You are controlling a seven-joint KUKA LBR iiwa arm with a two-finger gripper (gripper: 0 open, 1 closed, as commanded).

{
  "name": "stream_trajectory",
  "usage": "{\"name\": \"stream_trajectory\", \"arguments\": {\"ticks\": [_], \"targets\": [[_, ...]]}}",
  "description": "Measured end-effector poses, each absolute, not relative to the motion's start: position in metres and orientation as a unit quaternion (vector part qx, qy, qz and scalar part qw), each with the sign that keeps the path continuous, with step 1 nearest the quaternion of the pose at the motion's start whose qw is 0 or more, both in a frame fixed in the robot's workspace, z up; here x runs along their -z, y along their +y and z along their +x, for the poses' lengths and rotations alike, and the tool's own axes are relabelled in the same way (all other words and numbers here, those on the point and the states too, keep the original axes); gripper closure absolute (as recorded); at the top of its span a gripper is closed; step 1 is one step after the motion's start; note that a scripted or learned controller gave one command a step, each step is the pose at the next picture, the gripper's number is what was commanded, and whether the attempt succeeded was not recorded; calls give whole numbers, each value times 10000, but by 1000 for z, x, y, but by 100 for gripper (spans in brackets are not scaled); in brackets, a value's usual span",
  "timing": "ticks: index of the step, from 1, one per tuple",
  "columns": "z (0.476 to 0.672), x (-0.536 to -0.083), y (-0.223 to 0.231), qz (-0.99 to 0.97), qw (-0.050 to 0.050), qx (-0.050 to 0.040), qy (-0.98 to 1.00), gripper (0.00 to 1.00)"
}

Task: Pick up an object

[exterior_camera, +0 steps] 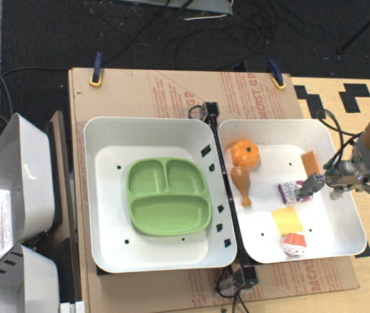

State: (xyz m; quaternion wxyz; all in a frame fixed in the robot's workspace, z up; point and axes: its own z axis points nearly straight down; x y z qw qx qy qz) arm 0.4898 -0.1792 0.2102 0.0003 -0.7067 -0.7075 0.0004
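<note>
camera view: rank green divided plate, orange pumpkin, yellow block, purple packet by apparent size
Largest to smallest:
1. green divided plate, by far
2. orange pumpkin and yellow block: look about alike, not ranked
3. purple packet, partly covered by the gripper, so unsure

A flat brown cardboard-covered surface [172, 87] with faint red printing, seen from above at a slant. Two shallow white bins sit on it side by side, touching along their inner walls. The left bin [97, 194] is nearer the surface's left edge; the right bin [341, 233] reaches close to its right edge. Two clamps grip the far edge: one with a yellow tip at left [96, 70], one at right [276, 74].
</note>
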Motion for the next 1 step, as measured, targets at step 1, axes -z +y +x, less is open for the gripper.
{"name": "stream_trajectory", "arguments": {"ticks": [1], "targets": [[492,-460,-152,-7049,-67,33,-7092,0]]}}
